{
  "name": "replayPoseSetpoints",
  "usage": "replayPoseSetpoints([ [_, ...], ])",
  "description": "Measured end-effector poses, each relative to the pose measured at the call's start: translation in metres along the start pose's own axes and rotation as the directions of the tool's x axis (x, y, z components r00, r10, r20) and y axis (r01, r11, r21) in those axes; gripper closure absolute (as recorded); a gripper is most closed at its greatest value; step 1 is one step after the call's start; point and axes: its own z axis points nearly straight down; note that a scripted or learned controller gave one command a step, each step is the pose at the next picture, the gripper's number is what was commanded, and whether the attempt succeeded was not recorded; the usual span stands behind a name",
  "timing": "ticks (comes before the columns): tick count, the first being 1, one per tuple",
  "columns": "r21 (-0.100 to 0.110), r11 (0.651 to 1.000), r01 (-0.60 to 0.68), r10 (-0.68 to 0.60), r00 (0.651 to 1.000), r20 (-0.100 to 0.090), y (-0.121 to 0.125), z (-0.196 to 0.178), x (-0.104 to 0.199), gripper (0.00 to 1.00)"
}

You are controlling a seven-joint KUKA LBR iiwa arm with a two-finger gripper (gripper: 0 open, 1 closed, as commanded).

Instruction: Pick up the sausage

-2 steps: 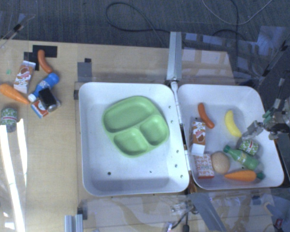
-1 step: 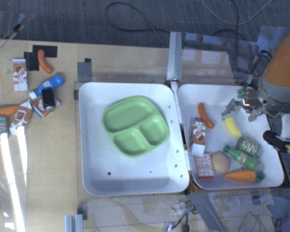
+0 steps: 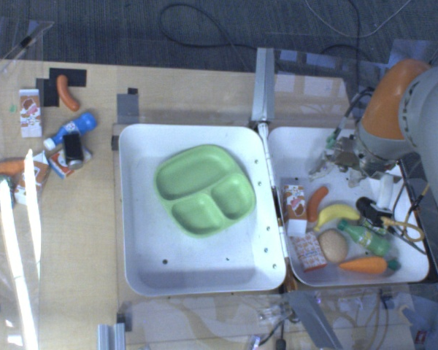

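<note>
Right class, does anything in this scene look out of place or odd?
Yes: several toy items, including a sausage-like piece and a blue bottle, lie loose on the bench left of the bins, beyond the green tray.

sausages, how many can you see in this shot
2. One sausage lies in the right bin, between a small carton and the banana. Another sausage lies on the bench at far left, outside the bins. Others may be hidden under the arm.
</note>
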Motion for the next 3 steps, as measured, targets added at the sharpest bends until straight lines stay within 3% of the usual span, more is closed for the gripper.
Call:
replayPoseSetpoints([
  [1,-0.007,0.998,0.069,-0.069,0.998,0.0,-0.035,0.013,0.014,0.0],
  [2,-0.013,0.997,0.071,-0.071,0.997,-0.004,-0.032,0.001,0.016,1.0],
  [3,-0.001,1.0,-0.01,0.01,1.0,0.0,-0.023,-0.15,0.05,1.0],
])
